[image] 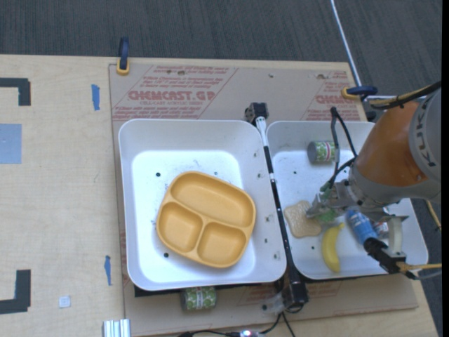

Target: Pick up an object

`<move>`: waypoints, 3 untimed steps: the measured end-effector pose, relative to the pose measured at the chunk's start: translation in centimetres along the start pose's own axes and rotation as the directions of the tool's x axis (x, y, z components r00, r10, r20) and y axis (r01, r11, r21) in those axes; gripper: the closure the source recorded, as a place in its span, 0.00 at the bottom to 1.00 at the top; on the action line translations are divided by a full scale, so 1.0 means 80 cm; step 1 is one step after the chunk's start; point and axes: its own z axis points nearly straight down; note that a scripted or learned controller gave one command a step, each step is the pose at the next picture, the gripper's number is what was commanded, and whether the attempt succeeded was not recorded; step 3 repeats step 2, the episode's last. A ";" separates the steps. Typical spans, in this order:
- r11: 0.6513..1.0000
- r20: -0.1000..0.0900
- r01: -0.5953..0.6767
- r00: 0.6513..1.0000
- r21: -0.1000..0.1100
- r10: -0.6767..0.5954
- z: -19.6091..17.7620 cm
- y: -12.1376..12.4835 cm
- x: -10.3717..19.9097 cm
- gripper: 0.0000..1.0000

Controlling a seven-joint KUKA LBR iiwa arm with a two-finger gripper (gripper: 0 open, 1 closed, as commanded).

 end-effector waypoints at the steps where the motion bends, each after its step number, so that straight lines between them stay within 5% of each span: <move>1: 1.000 -0.002 0.003 1.000 0.012 -0.003 -0.109 -0.034 0.051 1.00; 2: 1.000 -0.002 0.004 1.000 0.010 -0.004 -0.133 -0.039 0.107 1.00; 3: 1.000 -0.002 0.004 1.000 0.010 -0.004 -0.133 -0.039 0.107 1.00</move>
